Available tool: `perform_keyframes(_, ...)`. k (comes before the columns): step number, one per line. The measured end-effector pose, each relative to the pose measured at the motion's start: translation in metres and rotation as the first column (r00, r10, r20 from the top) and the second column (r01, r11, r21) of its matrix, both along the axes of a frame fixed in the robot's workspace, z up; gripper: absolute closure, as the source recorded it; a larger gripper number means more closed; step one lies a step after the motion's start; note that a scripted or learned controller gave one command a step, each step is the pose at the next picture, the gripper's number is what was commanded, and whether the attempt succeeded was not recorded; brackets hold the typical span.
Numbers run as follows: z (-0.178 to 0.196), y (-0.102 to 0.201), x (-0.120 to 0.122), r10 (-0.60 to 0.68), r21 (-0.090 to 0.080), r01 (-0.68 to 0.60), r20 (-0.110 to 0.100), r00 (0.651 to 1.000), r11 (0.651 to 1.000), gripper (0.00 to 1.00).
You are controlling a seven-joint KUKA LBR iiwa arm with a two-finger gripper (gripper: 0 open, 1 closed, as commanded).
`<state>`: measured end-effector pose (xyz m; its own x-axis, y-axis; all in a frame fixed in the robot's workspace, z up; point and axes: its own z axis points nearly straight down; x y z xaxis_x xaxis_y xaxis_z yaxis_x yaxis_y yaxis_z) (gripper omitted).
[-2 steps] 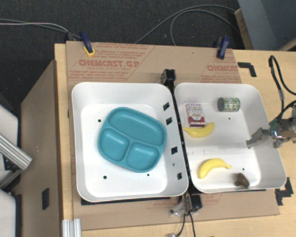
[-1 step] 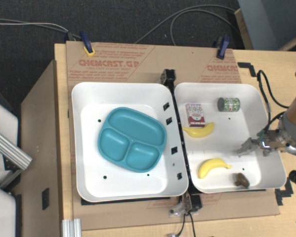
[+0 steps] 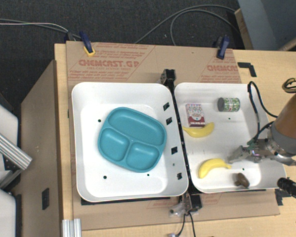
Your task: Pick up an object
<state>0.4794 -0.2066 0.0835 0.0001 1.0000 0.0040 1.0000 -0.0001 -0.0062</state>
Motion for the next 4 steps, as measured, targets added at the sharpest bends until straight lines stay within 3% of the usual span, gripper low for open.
perform_keyframes(1, 0.014, 0.0, 0.002, 0.0, -0.002, 0.0, 0.007, 1.0, 1.0, 1.0)
perform_keyframes(4, 0.178, -0.01, 0.005, 0.002, -0.006, -0.002, 0.012, 1.0, 1.0, 1.0)
